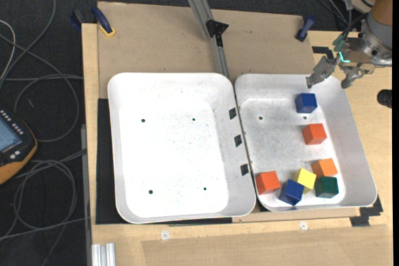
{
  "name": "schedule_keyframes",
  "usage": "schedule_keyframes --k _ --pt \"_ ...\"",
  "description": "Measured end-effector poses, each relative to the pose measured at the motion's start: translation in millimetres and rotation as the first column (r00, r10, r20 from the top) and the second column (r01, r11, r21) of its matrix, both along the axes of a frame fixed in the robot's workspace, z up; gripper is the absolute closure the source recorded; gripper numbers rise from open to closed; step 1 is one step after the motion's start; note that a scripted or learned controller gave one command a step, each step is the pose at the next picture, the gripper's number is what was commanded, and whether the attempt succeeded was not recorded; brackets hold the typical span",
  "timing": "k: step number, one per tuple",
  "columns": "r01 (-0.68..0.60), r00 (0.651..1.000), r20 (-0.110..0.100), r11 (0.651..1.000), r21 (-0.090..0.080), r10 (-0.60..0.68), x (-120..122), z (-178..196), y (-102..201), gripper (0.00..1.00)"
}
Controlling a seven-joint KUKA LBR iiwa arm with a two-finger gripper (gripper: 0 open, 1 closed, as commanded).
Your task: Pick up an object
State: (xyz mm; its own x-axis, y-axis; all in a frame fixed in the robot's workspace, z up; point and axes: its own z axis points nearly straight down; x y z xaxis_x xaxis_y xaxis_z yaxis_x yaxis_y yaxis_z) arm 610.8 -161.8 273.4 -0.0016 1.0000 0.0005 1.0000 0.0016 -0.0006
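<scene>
Reaching in from the right, the arm hangs its end effector (333,76) over the far rim of the right bin (355,152), fingers spread and holding nothing. The blue block (305,103) lies just below it, inside that bin. No readable writing.

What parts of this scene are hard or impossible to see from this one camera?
- Arm: cut off by the camera view's right and top edges, so its upper part is unseen.
- Lower blue block: partly covered by the yellow block.
- Green block: its far side is hidden behind an orange block.
</scene>
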Motion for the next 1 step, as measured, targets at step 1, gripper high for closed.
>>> schedule_keyframes --k 1 --pt "0.001 1.0 -0.004 1.0 0.0 -0.001 8.6 -47.5 -1.5 0.0"
